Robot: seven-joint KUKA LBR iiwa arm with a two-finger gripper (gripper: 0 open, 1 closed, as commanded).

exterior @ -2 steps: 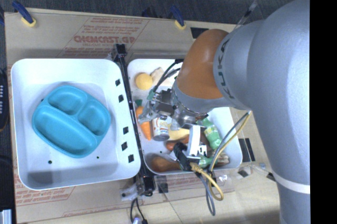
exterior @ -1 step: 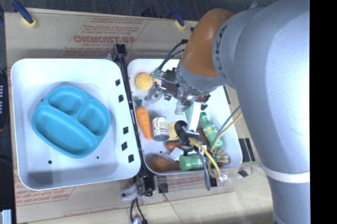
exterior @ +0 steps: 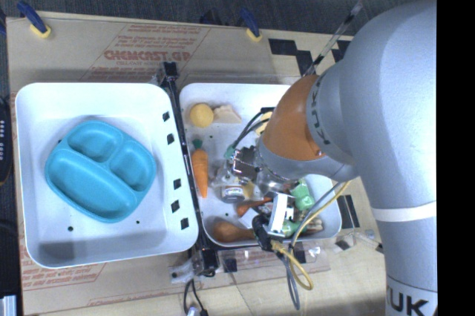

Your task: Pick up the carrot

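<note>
hand [exterior: 236,177] low in right bin [exterior: 223,96], opening can't tell, just right of carrot [exterior: 200,168], carrot lying free by bin's left wall

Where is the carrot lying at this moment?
The carrot lies in the right bin, along its left wall, just below the yellow ball and left of the gripper.

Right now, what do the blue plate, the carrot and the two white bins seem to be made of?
The blue plate looks like moulded plastic: one even colour, soft rounded dividers, a dull sheen. The carrot seems a plastic toy: flat orange, a small green top, no surface marks, though it is small in this view. The two bins look like smooth white plastic, with thin rounded rims and faint gloss.
</note>
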